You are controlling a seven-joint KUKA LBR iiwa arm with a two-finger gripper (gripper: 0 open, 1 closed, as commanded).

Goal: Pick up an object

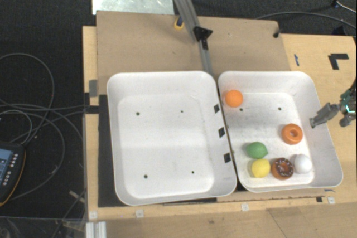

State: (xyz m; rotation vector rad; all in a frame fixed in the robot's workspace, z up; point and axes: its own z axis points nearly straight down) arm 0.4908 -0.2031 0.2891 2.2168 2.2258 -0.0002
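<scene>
Approach step: nothing picked yet.
My gripper (330, 115) hung at the right bin (321, 98) rim; whether it was open or closed, I cannot tell. The orange ring (292, 134) lay nearest, just inward; next I judged a reach over it, then descent.

6 objects (256, 149) in right bin (321, 139)

End effector (334, 113) cut off by right edge; finger state too small to tell.
</scene>
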